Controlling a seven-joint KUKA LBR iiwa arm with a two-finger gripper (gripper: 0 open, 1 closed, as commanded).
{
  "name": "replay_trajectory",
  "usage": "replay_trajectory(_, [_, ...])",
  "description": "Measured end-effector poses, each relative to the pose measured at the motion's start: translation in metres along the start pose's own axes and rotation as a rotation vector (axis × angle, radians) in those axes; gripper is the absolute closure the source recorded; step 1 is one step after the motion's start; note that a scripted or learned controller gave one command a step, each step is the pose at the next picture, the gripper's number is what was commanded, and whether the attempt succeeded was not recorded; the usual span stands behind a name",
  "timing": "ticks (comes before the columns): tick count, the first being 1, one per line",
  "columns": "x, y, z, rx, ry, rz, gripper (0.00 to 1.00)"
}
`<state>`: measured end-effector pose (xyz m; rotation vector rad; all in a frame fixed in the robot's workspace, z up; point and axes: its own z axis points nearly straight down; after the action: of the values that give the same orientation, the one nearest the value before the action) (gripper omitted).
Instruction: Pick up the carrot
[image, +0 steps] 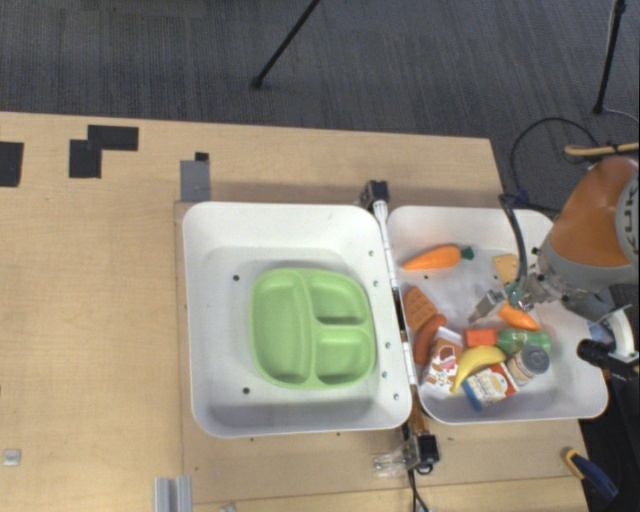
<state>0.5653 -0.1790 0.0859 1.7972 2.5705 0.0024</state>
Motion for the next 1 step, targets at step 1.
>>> replay_trajectory(1, [-0.0003,0.0022,-0.0117,-0.005,-0.003,-0.002,1.00])
